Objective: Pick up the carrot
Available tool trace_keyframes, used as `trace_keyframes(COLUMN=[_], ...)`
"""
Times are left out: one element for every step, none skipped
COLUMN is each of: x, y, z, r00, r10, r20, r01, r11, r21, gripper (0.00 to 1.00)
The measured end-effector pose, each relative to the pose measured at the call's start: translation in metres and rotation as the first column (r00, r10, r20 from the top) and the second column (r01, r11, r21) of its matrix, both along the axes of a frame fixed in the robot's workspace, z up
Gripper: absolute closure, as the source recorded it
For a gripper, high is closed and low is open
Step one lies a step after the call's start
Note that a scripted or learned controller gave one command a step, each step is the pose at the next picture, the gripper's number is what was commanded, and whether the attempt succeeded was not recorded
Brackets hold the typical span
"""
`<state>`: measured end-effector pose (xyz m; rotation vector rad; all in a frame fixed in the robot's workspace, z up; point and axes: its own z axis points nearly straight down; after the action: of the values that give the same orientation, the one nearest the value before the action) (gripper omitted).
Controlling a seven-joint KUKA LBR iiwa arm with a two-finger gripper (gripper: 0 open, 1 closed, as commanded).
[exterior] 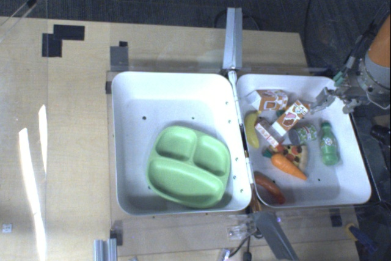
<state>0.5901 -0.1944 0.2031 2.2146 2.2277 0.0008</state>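
In the right bin (360, 189), nearest the front, a red-brown sausage (269, 187) is seen; just behind it lies the carrot (288, 166), leaf end towards a pizza slice (297, 154). A green bottle (328, 143) lies to the right, a banana (252, 129) by the left wall, and cartons (287, 117) farther back. A green tray (189, 165) sits in the left bin (131, 131). The gripper (335, 96) is seen over the right bin's far right corner, well apart from the carrot; its opening cannot be told.
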Motion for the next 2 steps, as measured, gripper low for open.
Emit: trace_keyframes(x=[-0.0531,-0.0506], y=[0.0221,0.0217], z=[-0.1041,-0.0954], r00=[0.980,0.979], r10=[0.201,0.202], r20=[0.010,0.013], r01=[-0.201,-0.202], r11=[0.980,0.979], r21=[0.003,0.002], gripper=[0.00,1.00])
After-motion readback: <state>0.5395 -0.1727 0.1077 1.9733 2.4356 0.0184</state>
